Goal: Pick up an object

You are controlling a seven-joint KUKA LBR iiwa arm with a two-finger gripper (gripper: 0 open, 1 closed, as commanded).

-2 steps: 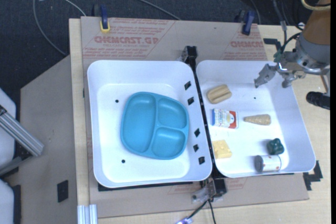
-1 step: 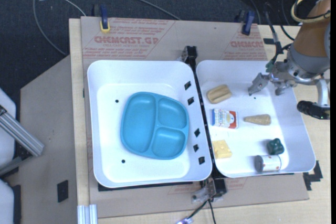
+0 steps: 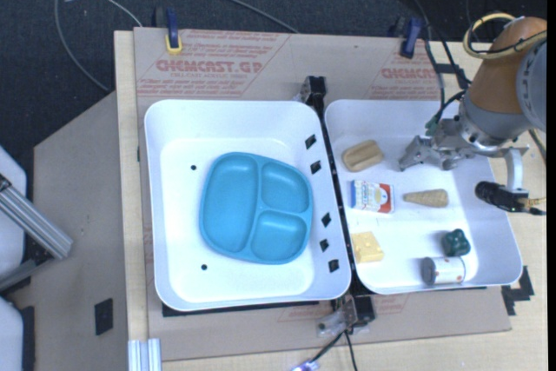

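Note:
My gripper (image 3: 427, 154) hangs over the back part of the right bin (image 3: 495, 274), at the end of the grey arm with the orange band (image 3: 512, 56). A tan roll-shaped piece (image 3: 362, 155) lies just to its left. Nearer the front lie a tan cone (image 3: 426, 198), a small white, red and blue carton (image 3: 372, 196), a yellow block (image 3: 367, 248), a dark green object (image 3: 455, 242) and a white and grey cylinder (image 3: 443, 270). Nothing is visibly held.
The left bin (image 3: 165, 187) holds a blue divided plate (image 3: 256, 207). A black divider strip (image 3: 326, 187) runs between the bins. Cables trail over the right bin's far right side (image 3: 508, 197). Clamps sit at the bench's back edge (image 3: 174, 35).

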